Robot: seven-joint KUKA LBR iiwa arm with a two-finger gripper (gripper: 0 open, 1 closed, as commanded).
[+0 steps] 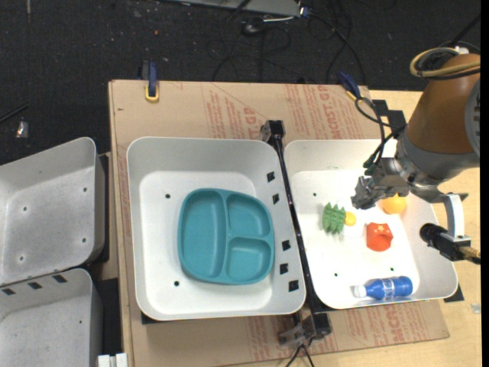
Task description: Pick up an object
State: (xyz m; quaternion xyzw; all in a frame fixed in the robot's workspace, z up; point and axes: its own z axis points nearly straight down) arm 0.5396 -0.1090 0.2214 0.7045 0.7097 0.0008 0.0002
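Hovering claw [365, 197] over right bin [435, 281] | grip unclear | plywood bench [206, 113], black floor [61, 52]

A flat brown cardboard-covered desk [206, 102] with red printed lettering carries two shallow white plastic bins side by side. The left white bin [149, 205] and the right white bin [321, 159] touch along a dark divider strip [289, 220]. A blue-and-yellow clamp [151, 82] grips the desk's far left edge, another blue clamp [350, 84] the far right.
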